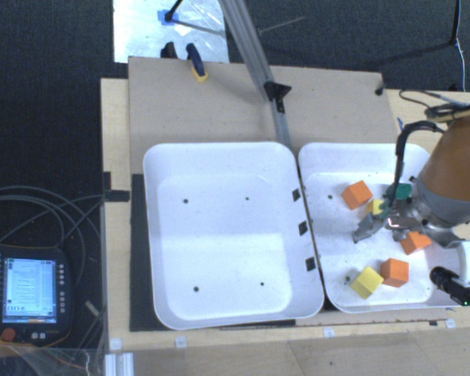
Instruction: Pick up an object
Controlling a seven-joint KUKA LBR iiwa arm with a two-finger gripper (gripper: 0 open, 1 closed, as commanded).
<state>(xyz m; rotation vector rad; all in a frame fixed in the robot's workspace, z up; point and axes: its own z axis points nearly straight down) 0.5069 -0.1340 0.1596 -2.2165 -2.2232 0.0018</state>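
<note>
Left bin [219, 163] sits beside the right bin [329, 163], their rims touching along the middle of the counter [329, 100]; its white floor gives me plenty of flat room if I need to swing that way. In the right bin the blocks cluster toward the far right half. An orange cube [357, 194] lies up near the back, a small yellow piece [377, 206] just beside it. Nearer the front rim, a yellow cube [367, 281] and an orange block [394, 272] sit almost touching. My tool [376, 224] hangs low over the bin floor between these two groups, with another orange block [414, 243] just to its right under my wrist. Its grey fingers point leftward and nothing sits between them that I can make out; how wide they stand, I cannot tell. A green bit [402, 189] shows against the wrist; whether it is a block or part of me is unclear. Judging by look, these are small rigid blocks, light, flat-faced, not fragile, likely a bit slick. Best hold: two opposite flat faces, square on. The back orange cube has open floor around it; the front pair crowd each other and lie near the rim, so less finger room there.
</note>
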